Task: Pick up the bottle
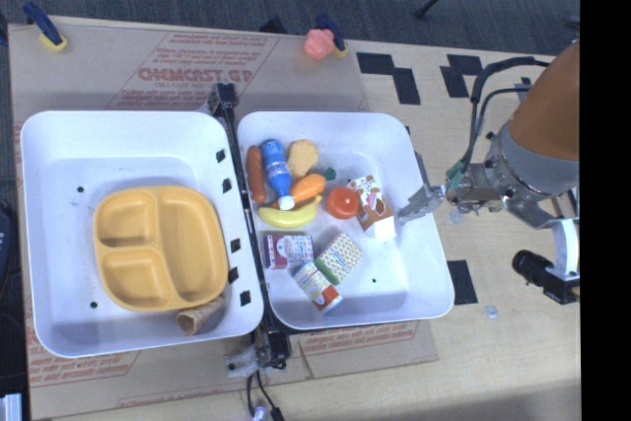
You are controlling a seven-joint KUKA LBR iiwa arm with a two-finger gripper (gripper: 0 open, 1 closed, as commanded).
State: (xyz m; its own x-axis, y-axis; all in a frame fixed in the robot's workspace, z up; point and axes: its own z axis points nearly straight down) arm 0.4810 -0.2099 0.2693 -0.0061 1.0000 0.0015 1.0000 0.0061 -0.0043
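The bottle (277,171) is blue with a white cap and lies in the back left part of the right bin (424,256). An orange sausage (255,173) lies on its left, a toy carrot (308,187) on its right, and its cap rests against a banana (288,216). My gripper (421,202) hangs over the right rim of that bin, pointing left, well to the right of the bottle. Nothing shows at its tip. A small carton (373,205) and a red tomato (342,202) lie between the gripper and the bottle.
Several small cartons (339,257) fill the front of the right bin, and a tan nugget (304,155) lies at the back. The left bin (59,143) holds a yellow divided plate (158,246) and a brown cone (200,317). A pink object (318,43) sits behind the bins.
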